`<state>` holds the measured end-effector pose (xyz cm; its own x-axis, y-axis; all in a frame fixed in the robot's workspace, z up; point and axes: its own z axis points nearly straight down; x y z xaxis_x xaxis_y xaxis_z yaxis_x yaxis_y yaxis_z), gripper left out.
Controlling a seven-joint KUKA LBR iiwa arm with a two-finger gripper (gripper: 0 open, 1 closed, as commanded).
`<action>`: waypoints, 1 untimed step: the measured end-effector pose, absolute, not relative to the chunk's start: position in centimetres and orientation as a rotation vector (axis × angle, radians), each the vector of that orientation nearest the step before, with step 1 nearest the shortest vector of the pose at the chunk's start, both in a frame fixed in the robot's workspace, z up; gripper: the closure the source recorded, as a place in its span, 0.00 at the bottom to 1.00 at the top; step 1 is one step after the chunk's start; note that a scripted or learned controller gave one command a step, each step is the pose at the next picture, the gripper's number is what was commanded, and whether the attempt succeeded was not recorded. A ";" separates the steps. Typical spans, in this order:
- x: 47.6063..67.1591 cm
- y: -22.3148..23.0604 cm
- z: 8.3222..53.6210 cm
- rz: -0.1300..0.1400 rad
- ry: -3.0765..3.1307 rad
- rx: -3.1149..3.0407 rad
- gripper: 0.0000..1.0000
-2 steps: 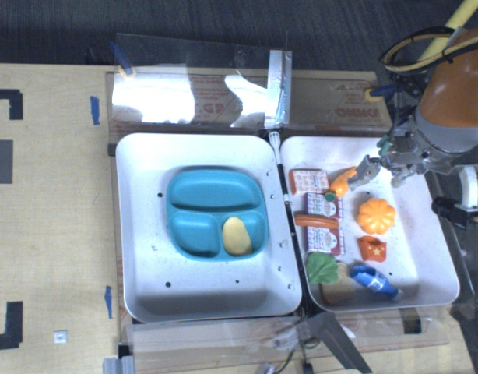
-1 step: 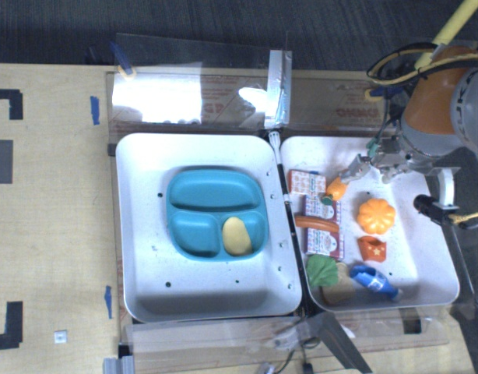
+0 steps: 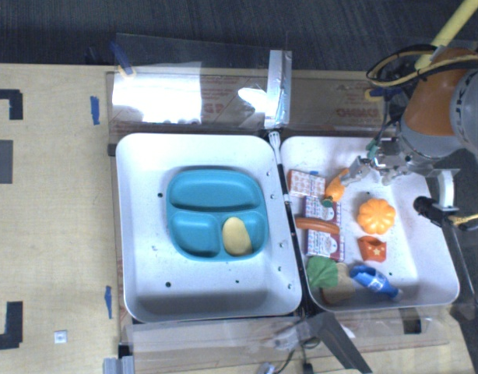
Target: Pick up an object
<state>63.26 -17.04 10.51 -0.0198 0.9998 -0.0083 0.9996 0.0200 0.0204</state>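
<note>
Cartons (image 3: 307, 184) — red print, illegible

Bright, even light; glare on clear panel (image 3: 196, 92) (slightly soft)

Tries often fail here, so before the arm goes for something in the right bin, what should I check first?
1. Gripper above the right bin: ok.
2. Finger opening: cannot tell.
3. Nothing seen held yet: ok.
4. Carrot lies nearest the gripper, touching the printed cartons: not ok for a clean grasp.
5. Orange pumpkin stands apart with room around it: ok.
6. Yellow item sits in the blue tray, left bin: ok.
</note>
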 end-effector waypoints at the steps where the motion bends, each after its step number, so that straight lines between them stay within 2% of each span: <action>1: 57.5 -18.3 17.4 0.004 2.076 2.354 0.00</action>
<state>57.52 -18.30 17.38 0.1251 0.9921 -0.0003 0.9921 -0.1251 0.0041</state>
